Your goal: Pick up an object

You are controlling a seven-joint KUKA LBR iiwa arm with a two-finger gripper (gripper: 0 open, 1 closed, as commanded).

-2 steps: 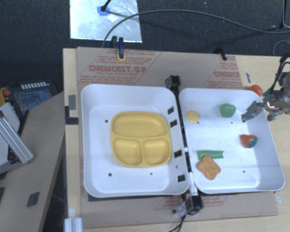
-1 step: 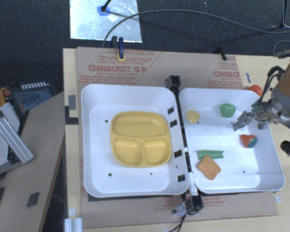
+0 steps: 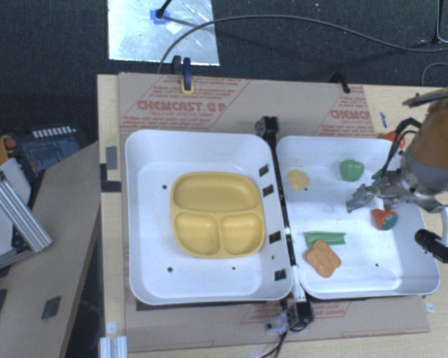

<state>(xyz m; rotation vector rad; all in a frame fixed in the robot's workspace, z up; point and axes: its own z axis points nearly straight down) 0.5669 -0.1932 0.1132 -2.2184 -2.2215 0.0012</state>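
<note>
- Landmark for this report: the black divider [image 3: 278, 200] running between the two white bins.
- Left bin [image 3: 145, 200], left of the divider: it holds one yellow tray [image 3: 215, 213] with three compartments, one long at the top and two smaller below. The tray sits near the middle of the bin, clear of the divider.
- Right bin [image 3: 411, 274], right of the divider: five loose pieces lie on its floor.
- Pale yellow round piece [image 3: 297, 178]: just right of the divider, toward its upper end.
- Green round piece [image 3: 351, 170]: farther right of the divider, level with the pale yellow one and apart from it.
- Green flat strip [image 3: 325, 238]: near the divider, toward its lower half, lying roughly crosswise to it.
- Orange flat piece [image 3: 322, 259]: directly below the strip, almost touching it, near the divider's lower end.
- Red-orange small piece [image 3: 384, 218] with a bit of green on it: well right of the divider, about level with its middle.
- Arm: grey, enters from the right, over the far side of the right bin from the divider.
- Gripper [image 3: 362, 198]: low over the right bin's floor, pointing toward the divider, just left of and above the red-orange piece. Nothing is seen between its fingers; whether they stand apart or together cannot be told.
</note>
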